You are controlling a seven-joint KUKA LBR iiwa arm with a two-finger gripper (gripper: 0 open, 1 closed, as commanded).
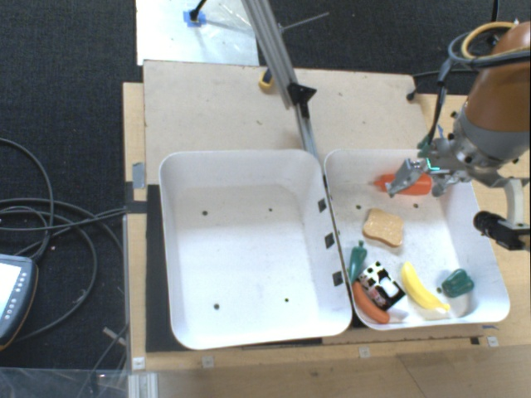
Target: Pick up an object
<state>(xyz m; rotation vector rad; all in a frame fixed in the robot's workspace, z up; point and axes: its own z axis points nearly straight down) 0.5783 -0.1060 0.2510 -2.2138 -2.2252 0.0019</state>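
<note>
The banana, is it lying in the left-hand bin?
No. The banana lies in the right bin, near its front edge, between a black-and-white toy and a dark green object.

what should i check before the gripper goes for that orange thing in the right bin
1. Gripper over the orange object: ok, it sits right at it.
2. Object between the fingers: cannot tell.
3. Object clear of the bread slice: ok, apart.
4. Room from the right bin wall: ok.
5. Object lifted off the bin floor: cannot tell.
</note>
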